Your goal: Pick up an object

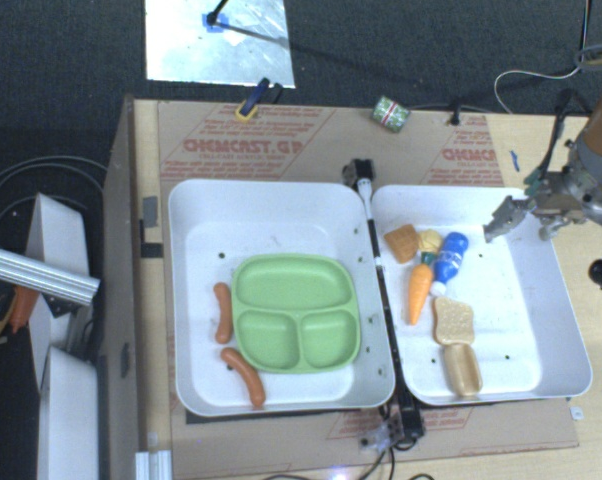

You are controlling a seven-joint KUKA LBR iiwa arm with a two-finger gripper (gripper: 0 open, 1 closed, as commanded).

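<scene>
The gripper point(521, 220), fingers apart and empty over the right bin's point(551, 298) far edge, could pinch the light, rigid toy carrot point(418, 290) mid-body.

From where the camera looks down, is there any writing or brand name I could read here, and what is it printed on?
"CHEMCAST GP": red print on the brown protective sheet behind the left bin.
The same red print near the sheet's right end: partly cut off and blurred, not readable.
Label on the small green can: too small to read.
Blue bottle in the right bin: no legible text.

tray point(297, 320) in left bin point(196, 268), carrot point(419, 290) in right bin point(551, 338)
</scene>
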